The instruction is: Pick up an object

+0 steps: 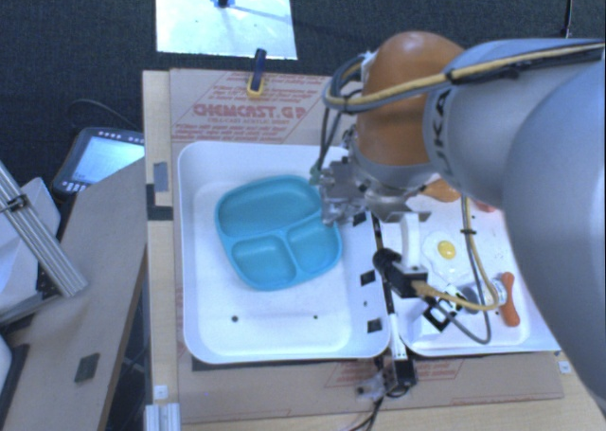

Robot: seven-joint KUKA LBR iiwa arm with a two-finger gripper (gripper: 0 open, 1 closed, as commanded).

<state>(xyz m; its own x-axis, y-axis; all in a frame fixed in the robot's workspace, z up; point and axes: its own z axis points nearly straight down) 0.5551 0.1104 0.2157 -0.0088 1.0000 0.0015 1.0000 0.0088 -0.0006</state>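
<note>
We see our arm (pixel 530 135) as a thick, smooth grey tube with a glossy finish. Above the wrist sits a rounded orange band (pixel 402 102). A yellow cable and a darker one run along the top of the grey casing, and grey hoses loop around the orange part. Dark lettering runs down the grey shell beside the band. Below, our tool (pixel 339 200) is a cluster of grey metal parts.

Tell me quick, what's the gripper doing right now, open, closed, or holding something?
Gripper: at the right edge of the blue divided tray in the left bin; open or closed cannot be told.
</note>
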